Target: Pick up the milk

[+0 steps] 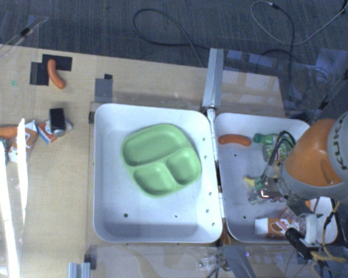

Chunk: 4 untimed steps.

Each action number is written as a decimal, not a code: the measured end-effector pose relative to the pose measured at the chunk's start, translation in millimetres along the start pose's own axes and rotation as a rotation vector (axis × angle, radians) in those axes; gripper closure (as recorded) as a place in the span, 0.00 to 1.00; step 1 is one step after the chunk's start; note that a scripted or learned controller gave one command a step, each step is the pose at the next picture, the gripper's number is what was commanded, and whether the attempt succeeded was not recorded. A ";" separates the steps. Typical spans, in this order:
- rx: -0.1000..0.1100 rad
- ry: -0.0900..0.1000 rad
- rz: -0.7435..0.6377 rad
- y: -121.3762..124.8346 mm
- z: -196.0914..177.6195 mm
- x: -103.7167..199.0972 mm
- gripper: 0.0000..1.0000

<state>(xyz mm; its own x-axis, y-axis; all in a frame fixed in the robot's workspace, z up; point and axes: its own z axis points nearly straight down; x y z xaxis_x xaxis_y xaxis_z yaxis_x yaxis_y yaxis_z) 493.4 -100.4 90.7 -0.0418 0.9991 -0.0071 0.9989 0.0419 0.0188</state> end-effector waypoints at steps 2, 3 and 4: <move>0.013 0.006 -0.083 -4.0 -105.7 -39.6 0.00; 0.015 0.007 -0.084 29.6 -93.1 -19.2 0.00; 0.016 0.008 -0.106 -3.7 -76.5 5.1 0.00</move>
<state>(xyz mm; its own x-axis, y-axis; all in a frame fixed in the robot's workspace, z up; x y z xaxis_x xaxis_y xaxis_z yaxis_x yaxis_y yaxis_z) 488.0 -95.0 167.0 -0.1470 0.9891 -0.0003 0.9891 0.1470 0.0025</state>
